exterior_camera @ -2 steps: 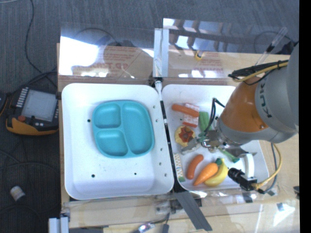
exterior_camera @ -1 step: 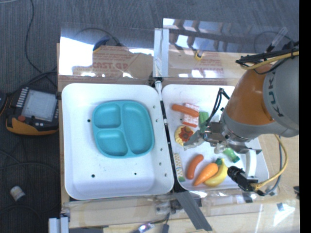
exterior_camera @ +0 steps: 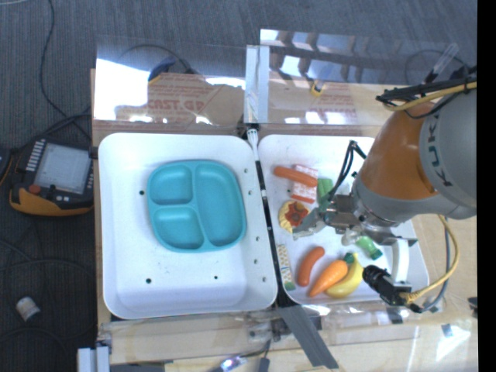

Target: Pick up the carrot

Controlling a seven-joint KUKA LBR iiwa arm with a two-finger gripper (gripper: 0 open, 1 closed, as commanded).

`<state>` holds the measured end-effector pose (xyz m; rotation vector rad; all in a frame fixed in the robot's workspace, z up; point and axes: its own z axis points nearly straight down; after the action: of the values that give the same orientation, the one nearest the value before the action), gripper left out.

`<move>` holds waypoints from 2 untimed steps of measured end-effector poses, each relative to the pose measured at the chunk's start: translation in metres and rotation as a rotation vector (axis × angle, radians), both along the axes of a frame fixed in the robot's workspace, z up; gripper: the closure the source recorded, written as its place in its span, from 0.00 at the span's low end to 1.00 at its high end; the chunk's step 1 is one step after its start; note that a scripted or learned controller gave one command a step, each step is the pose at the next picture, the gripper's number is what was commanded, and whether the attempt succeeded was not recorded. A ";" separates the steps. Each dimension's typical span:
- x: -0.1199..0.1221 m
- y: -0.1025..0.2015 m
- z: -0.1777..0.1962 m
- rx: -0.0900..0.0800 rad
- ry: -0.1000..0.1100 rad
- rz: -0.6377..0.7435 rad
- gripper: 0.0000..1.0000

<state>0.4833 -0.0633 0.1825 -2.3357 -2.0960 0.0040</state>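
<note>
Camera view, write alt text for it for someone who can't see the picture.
A grey and orange robot arm reaches over the right bin, which holds a carrot, a banana, a sausage and other toy food. The left bin holds a teal divided plate.

Two white bins: left bin (exterior_camera: 116,277), right bin (exterior_camera: 271,149). One teal divided plate (exterior_camera: 197,205), in the left bin. In the right bin, lower right of frame: one carrot (exterior_camera: 329,277), one banana (exterior_camera: 349,282), two sausages, upper (exterior_camera: 293,175) and lower (exterior_camera: 310,263). Other small items there are too obscured to count.
</note>
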 end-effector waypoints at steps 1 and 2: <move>0.000 0.000 0.000 0.000 0.000 0.000 0.00; 0.000 0.000 0.000 0.000 0.000 0.000 0.00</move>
<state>0.4833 -0.0633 0.1825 -2.3357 -2.0959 0.0041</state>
